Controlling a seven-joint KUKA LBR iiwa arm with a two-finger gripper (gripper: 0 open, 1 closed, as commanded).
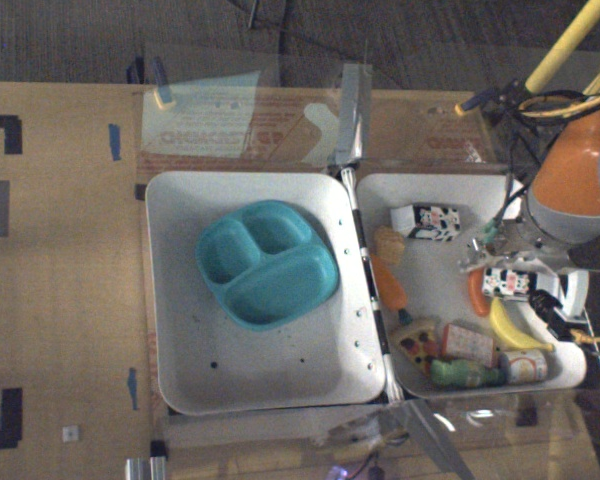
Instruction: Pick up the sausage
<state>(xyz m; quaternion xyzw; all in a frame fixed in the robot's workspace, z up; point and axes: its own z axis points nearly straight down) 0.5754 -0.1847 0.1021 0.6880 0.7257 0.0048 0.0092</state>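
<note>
The sausage, a short orange-red piece, lies in the right bin toward its right side. It is partly covered by the arm's tool. My gripper hangs low over that spot, just right of the sausage and touching or nearly touching it. The grey wrist with its orange band reaches in from the right above it. A black-and-white patterned piece sits right under the gripper. From this angle I cannot tell whether it is part of the tool or a carton.
The right bin also holds a cow-patterned carton, a tan piece, a long orange piece, a banana, a can, a green bottle and a small box. A teal divided plate sits in the left bin.
</note>
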